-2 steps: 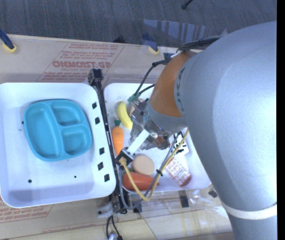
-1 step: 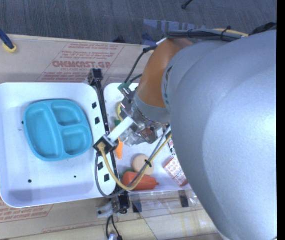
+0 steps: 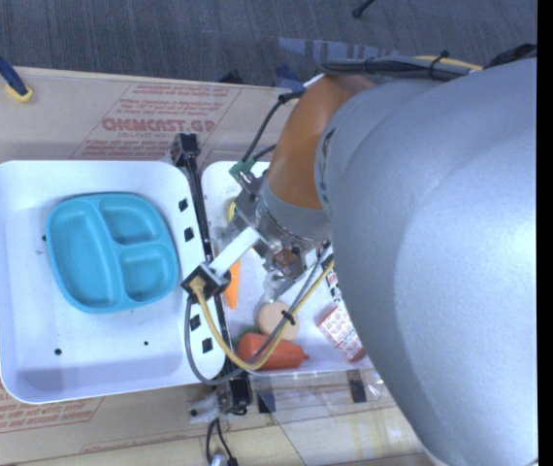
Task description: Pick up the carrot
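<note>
Gripper point(image 3: 281, 260): down in the right bin point(image 3: 215, 179); whether wide or narrow cannot be told;
Carrot point(image 3: 275, 354): lying below the gripper, apart from it; pale egg point(image 3: 275, 316) between them;
Blue plate point(image 3: 112, 250): left of gripper

The arm point(image 3: 432, 260) hides most of the right bin point(image 3: 214, 184); a cable point(image 3: 215, 341) crosses the carrot point(image 3: 284, 355).

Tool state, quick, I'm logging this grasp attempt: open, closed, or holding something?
Tool: cannot be told from this view; it is over the right bin.
</note>
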Controlling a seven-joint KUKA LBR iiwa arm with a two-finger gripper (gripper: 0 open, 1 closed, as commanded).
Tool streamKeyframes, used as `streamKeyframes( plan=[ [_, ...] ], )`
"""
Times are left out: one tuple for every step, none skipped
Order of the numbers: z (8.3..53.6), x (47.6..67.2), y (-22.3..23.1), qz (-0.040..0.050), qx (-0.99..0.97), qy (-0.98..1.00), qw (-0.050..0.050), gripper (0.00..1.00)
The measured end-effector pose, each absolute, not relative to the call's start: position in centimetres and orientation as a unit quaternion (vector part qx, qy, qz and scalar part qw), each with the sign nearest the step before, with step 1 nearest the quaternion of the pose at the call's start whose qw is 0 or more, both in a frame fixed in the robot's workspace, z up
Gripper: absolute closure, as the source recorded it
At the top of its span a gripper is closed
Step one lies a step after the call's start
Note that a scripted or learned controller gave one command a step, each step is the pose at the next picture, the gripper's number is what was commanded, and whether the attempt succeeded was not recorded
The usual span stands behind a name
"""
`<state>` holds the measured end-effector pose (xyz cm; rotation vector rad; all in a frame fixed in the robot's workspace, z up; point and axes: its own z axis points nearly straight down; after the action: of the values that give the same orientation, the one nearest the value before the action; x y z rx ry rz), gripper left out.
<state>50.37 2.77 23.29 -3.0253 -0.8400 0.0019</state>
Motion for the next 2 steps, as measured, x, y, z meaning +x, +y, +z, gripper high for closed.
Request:
streamKeyframes(
  plan=[
    [18.99,47.53,2.43,0.004,-0.994,-0.105,0.002,0.0],
    [19.01,47.54,2.45,0.0037,-0.994,-0.105,0.002,0.0]
  ],
)
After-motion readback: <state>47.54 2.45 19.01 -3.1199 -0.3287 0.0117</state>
